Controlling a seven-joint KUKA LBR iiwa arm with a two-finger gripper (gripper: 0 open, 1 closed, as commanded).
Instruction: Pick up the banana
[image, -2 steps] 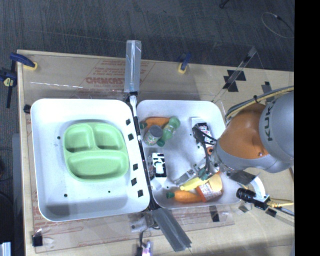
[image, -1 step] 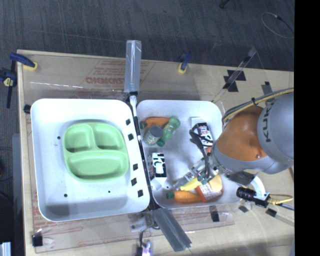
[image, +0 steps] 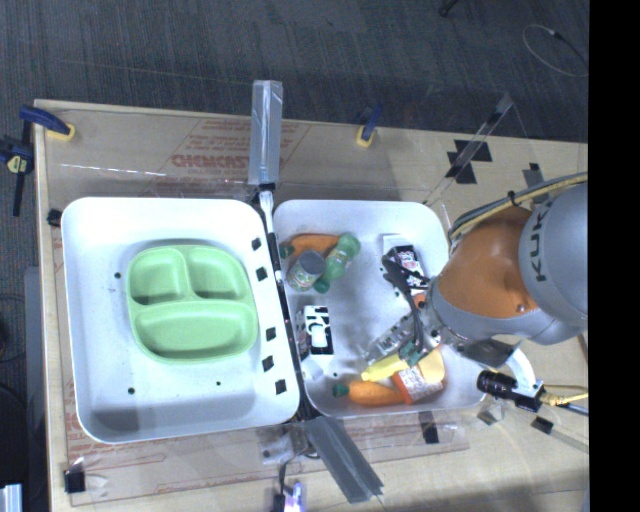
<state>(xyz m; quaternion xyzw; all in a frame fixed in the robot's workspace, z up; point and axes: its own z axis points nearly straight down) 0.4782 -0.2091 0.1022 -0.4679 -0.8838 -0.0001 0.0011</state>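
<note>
Seemingly the gripper (image: 403, 338) hangs just above the banana (image: 383, 369); its opening cannot be told.

Robot lab: clamped bench (image: 420, 150), bins (image: 90, 230)

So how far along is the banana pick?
Done: the hand is down in the right bin, beside the banana. In progress: closing in for the grasp; I cannot confirm a hold. Left: the banana lies on the bin floor by the carrot, not yet lifted.
</note>
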